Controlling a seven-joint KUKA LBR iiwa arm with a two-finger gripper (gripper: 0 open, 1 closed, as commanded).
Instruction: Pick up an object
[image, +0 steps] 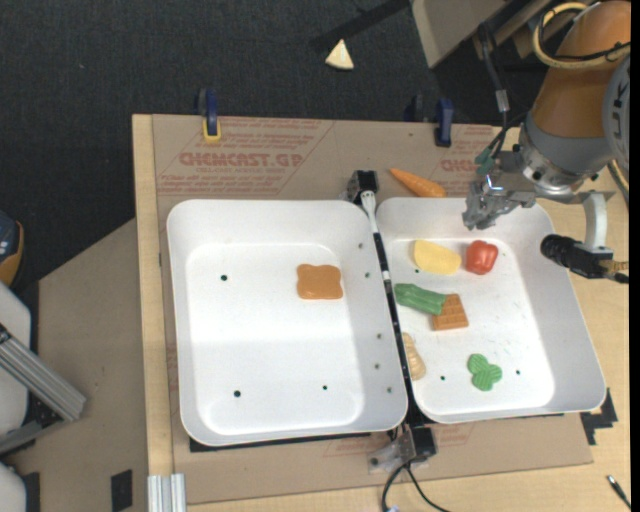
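A: We're looking down on both bins, and the arm (575, 90) is in from the right, its gripper (483, 212) over the far edge of the right bin (570, 330).

B: Can we call the fingers?

A: We can't tell. They're small and dark from here, and nothing shows between them. They hang just behind the red piece (481, 257), near it, and we can't say they touch.

B: What do we have to pick from?

A: In the right bin, the red piece sits beside a yellow piece (437, 257). Nearer us, a green pod (418, 297) lies against a waffle (450, 313). A green clump (485, 372) sits alone toward the near edge, and a tan piece (411, 358) rests at the left wall by the seam.

B: And the left bin (200, 330)?

A: One slice of toast (319, 282), lying flat right of centre, well apart from everything else.

B: We also see something orange outside the bins.

A: Yes, a carrot (417, 182) on the board (160, 160), just behind the right bin's far left corner. Two clamps (210, 113) hold the board's far edge.
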